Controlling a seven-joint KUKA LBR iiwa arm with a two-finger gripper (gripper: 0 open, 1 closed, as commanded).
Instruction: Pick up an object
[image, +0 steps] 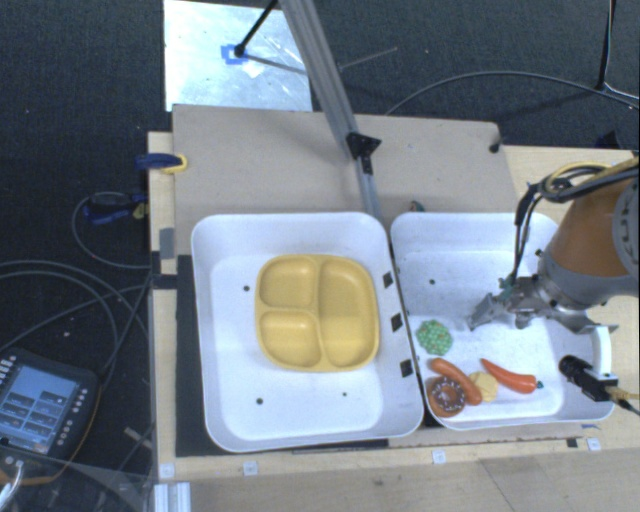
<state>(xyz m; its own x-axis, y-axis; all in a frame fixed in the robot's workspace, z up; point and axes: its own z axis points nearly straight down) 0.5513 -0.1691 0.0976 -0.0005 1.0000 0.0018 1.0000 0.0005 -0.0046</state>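
Two shallow white bins sit side by side on the bench. The left bin (215, 330) has a yellow divided plate (318, 311) near its middle, with bare white floor all round it up to the walls. The right bin (440, 255) is bare over its far half; its things crowd the near edge. A green ball (435, 336) lies close to the wall shared with the left bin. Nearer the front rim, a chocolate doughnut (445, 397) rests in the front left corner, with a sausage (456, 378) lying across its far side, long axis running from far left to near right. A small yellow piece (486, 384) touches the sausage's right end; what it is cannot be made out. Just right of it lies a red-orange chilli pepper (508, 376), long axis nearly level across the view, its dark tip pointing right toward the bin's right wall. The arm (595, 245) comes in from the right, its orange band over the right bin's far right part, and is cut off by the frame edge. The gripper (497, 310) hangs above bare floor, right of the green ball and beyond the pepper, apart from both. Whether it is released or clenched cannot be told; nothing is seen in its grasp.
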